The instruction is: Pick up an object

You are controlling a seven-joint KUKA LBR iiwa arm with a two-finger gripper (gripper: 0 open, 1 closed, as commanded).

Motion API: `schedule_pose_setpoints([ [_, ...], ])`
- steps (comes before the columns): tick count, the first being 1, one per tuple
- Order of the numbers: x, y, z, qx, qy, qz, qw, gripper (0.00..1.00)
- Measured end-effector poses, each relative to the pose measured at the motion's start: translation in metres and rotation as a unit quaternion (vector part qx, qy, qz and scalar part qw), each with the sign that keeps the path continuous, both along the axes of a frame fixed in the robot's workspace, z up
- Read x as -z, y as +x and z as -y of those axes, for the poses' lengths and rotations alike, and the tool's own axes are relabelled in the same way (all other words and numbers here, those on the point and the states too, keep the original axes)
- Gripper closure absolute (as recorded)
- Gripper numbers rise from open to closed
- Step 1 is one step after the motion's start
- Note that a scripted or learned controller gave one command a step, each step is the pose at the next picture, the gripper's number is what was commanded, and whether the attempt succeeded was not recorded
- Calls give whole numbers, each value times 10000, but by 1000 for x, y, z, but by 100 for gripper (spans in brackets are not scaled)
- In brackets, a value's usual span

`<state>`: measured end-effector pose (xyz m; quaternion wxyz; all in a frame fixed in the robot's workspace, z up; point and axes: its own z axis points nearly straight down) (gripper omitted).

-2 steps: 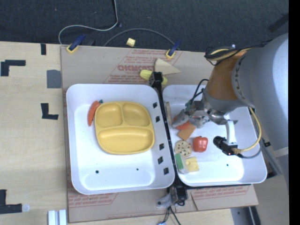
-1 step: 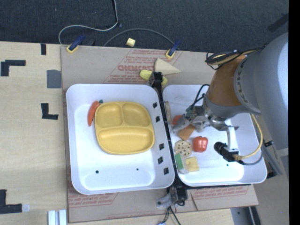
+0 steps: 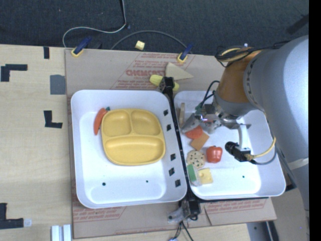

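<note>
My gripper hangs low over the right bin, near its left wall. Just below it lie an orange-red piece and a brown wedge; the gripper's tip seems to touch or hover over the orange-red piece. Further toward the front lie a red pepper-like toy, a speckled cracker, a yellow cheese block and a thin green piece. Nothing is visibly lifted off the bin floor.
The left bin holds a yellow divided plate and an orange carrot by its left side. The black divider between the bins runs close to the gripper. The arm's grey body covers the right bin's far right.
</note>
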<state>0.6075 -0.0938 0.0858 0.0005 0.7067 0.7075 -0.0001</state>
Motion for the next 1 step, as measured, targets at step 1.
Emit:
schedule_pose_setpoints([
  [1, -1, -32, 2, 1, -8, 30, 10000, 0],
])
